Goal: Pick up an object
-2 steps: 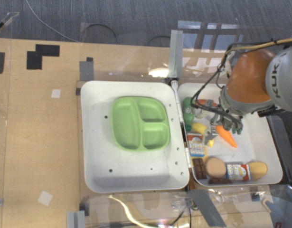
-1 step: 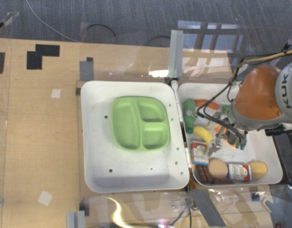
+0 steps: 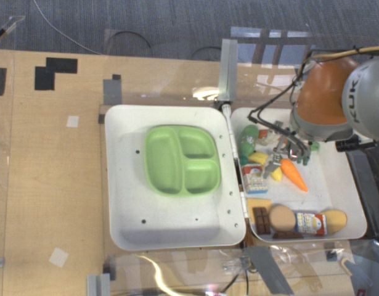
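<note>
My gripper (image 3: 277, 161) hangs low in the right bin (image 3: 346, 193), under the orange band of the arm (image 3: 321, 94). Its tips are down among small toy foods: a yellow piece (image 3: 257, 158), a second yellow piece (image 3: 276, 174) and a small packet with red print (image 3: 253, 180). An orange carrot (image 3: 294, 173) lies just right of the tips. A green item (image 3: 248, 142) sits to their upper left. Nothing is visibly lifted. Along the bin's front edge lie a brown chocolate bar (image 3: 260, 217), a tan round bun (image 3: 280, 216) and a labelled bottle (image 3: 317, 222).
The left bin (image 3: 124, 165) holds a green divided plate (image 3: 180, 160). A metal divider post (image 3: 228, 73) stands between the bins at the back. Black cables (image 3: 272, 103) loop from the arm over the right bin's rear. Wooden bench (image 3: 47, 165) spreads left.
</note>
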`<state>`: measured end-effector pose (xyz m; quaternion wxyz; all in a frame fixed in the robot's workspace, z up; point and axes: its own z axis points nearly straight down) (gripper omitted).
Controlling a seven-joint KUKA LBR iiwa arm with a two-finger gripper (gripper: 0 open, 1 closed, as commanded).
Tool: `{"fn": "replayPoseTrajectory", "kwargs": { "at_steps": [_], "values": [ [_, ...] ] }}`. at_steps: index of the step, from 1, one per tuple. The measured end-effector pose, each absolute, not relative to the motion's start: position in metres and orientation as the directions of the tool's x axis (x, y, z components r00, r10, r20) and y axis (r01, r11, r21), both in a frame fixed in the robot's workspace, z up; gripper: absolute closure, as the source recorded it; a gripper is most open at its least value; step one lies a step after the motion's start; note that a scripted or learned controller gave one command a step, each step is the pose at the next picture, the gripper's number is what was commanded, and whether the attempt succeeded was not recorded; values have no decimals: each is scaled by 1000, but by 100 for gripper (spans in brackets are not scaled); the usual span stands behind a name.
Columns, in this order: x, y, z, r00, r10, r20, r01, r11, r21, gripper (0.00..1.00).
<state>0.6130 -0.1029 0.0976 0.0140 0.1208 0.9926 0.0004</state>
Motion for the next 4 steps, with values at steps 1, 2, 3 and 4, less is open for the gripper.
{"fn": "replayPoseTrajectory", "kwargs": {
  "at_steps": [1, 2, 3, 4],
  "values": [
    [617, -102, 113, -972, 233, -42, 233, 972, 5, 100],
    [659, -71, 231, -986, 166, -23, 166, 986, 3, 100],
    [657, -72, 225, -986, 168, -12, 168, 986, 2, 0],
    [611, -96, 98, -990, 138, 2, 138, 990, 1, 0]
  ]
}}
